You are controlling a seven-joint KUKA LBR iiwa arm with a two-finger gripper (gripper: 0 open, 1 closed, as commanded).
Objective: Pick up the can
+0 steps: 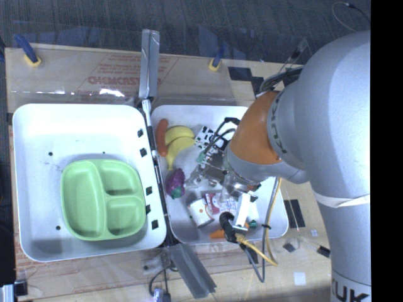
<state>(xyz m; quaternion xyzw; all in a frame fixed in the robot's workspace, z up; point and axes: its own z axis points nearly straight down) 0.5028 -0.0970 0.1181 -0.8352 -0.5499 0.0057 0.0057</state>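
Observation:
The can (203,210), a small white cylinder with a red and white label, lies on its side near the front of the right bin (189,115). My gripper (212,168) hangs over the middle of that bin, just behind the can and slightly to its left. The wrist and orange band (252,137) cover much of the bin's right half. I see nothing held in the gripper.
Yellow bananas (178,141) and an orange carrot-like piece (162,135) lie at the right bin's back left. A purple eggplant (175,182) sits left of the can. A green divided plate (104,198) rests in the left bin (38,124). A yellow cable (261,247) trails over the front rim.

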